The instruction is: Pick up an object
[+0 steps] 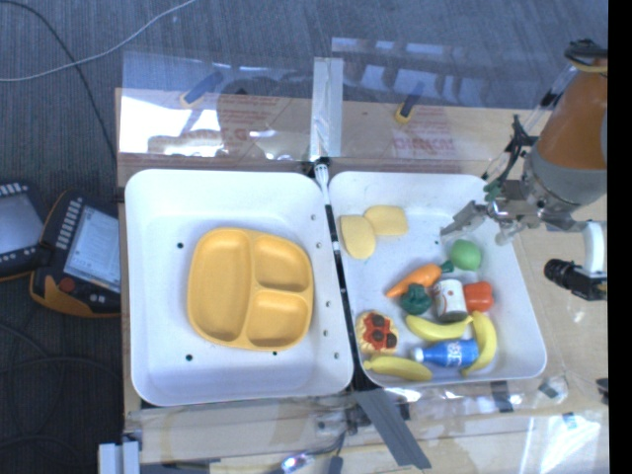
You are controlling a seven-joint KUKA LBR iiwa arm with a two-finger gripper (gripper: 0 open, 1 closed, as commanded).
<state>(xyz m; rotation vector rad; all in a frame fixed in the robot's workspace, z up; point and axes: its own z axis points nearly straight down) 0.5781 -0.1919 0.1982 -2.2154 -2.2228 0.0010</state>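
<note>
**One fixed overhead camera, angled down on two bins**

A single camera sits above the bench and looks down at a slant, from a moderate height. It takes in both white bins whole, with carpet beyond the bench's far edge. The gripper (484, 215) enters from the right of the frame, over the right bin (528, 309). Away from the gripper, across the central divider, lies the left bin (158, 265). Beyond that bin, farthest from the gripper, a handheld control pendant (84, 255) rests on the floor at the frame's left edge.
</note>
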